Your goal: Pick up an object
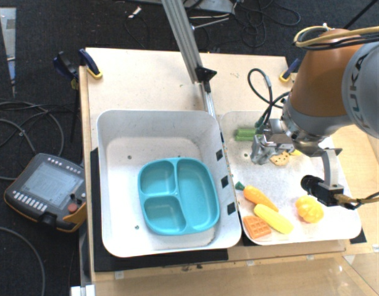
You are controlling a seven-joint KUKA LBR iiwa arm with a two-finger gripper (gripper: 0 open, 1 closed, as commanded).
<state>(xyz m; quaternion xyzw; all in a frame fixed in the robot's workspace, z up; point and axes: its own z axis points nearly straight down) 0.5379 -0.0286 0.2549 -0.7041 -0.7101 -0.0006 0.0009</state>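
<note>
You see a teal three-compartment plastic tray (177,196), an orange toy carrot (260,196), a yellow corn cob (273,219) and a pale speckled cheese piece (279,159).

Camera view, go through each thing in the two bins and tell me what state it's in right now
Divided plate: flat in the left bin, right side up.
Carrot: lying loose in the right bin.
Corn: lying beside the carrot.
Waffle: flat at the bin's near edge.
Lemon: resting loose.
Cheese: lying under the tool.
Green piece: lying loose.
</note>
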